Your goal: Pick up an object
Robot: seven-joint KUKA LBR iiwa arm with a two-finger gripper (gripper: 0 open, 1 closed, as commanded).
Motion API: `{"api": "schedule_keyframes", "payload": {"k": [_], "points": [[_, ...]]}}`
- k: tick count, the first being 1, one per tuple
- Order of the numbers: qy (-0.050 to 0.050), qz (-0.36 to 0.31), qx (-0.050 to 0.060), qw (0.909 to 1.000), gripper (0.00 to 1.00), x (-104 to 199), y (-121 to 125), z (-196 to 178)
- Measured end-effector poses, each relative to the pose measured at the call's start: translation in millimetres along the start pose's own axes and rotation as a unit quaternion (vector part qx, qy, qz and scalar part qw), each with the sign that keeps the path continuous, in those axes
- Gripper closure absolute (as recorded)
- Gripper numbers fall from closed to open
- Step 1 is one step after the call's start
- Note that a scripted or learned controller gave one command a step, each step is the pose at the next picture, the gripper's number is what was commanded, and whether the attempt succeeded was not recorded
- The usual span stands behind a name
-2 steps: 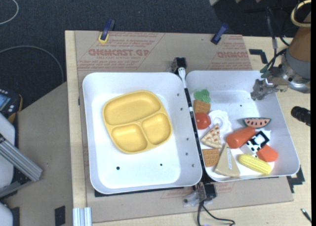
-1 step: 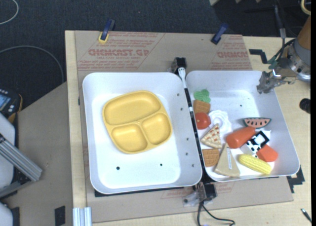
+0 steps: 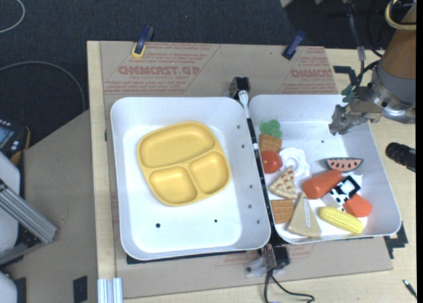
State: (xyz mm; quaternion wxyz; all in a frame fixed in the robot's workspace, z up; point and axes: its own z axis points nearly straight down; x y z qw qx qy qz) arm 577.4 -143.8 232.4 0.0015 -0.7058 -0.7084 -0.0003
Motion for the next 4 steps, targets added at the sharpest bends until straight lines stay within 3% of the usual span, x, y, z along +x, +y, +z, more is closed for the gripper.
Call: {"api": "schedule_keyframes", "payload": {"k": [1, 4], "points": [[0.0, -0.001, 0.0, 1.0, 1.0, 50.5, -12.6, -3.5], [-0.001, 0.001, 0.0, 1.0, 1.0, 52.9, -7.0, 14.8]]}}
